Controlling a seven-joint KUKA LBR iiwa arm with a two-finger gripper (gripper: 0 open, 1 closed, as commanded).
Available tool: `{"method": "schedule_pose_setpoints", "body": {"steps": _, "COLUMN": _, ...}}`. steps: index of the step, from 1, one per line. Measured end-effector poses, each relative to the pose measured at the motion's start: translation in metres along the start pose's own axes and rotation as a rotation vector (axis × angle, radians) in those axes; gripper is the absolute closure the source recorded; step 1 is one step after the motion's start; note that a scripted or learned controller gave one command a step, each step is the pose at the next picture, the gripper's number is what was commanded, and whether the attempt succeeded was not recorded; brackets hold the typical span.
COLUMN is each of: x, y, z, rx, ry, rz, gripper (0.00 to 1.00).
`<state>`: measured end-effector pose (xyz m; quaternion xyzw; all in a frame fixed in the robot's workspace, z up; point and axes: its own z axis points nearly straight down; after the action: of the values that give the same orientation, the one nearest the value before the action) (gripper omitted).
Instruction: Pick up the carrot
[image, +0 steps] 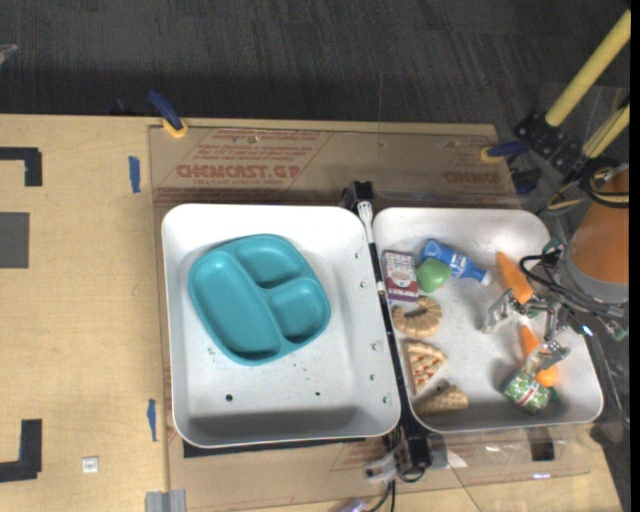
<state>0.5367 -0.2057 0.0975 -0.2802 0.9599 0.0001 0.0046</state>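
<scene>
Sitting in the left white bin (190, 400), a teal divided plate (260, 297) lies tilted toward the far left, its three compartments bare. Just right of the seam between the bins, along the left wall of the right white bin (470, 222), a small maroon carton (400, 276) stands far, with a pretzel-like pastry (417, 317), a pizza slice (424, 364) and a bread piece (442, 399) lined up nearer. Beside the carton rest a green ball (434, 274) and a blue bottle (453, 262). Further right, the carrot (514, 278) lies at a slant in the far right part of that bin, touching the metal end effector (522, 318), which hangs just near of it. How far the end effector is open cannot be told, and nothing is clearly between its parts. A second orange piece (529, 341) lies below it, and a green can (529, 391) sits in the near right corner. The arm's orange band (603, 243) shows at the right edge of the counter (80, 300).
</scene>
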Motion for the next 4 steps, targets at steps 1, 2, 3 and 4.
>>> {"method": "schedule_pose_setpoints", "body": {"steps": 1, "x": -0.082, "y": -0.052, "z": 0.01, "rx": 0.003, "ry": -0.002, "rz": 0.214, "gripper": 0.0}}
{"method": "schedule_pose_setpoints", "body": {"steps": 2, "x": -0.087, "y": -0.054, "z": -0.005, "rx": 0.011, "ry": -0.017, "rz": 0.216, "gripper": 1.0}}
{"method": "schedule_pose_setpoints", "body": {"steps": 3, "x": -0.086, "y": -0.054, "z": -0.004, "rx": 0.009, "ry": -0.016, "rz": 0.216, "gripper": 0.0}}
{"method": "schedule_pose_setpoints", "body": {"steps": 4, "x": -0.063, "y": -0.061, "z": 0.01, "rx": 0.003, "ry": 0.001, "rz": 0.505, "gripper": 0.0}}
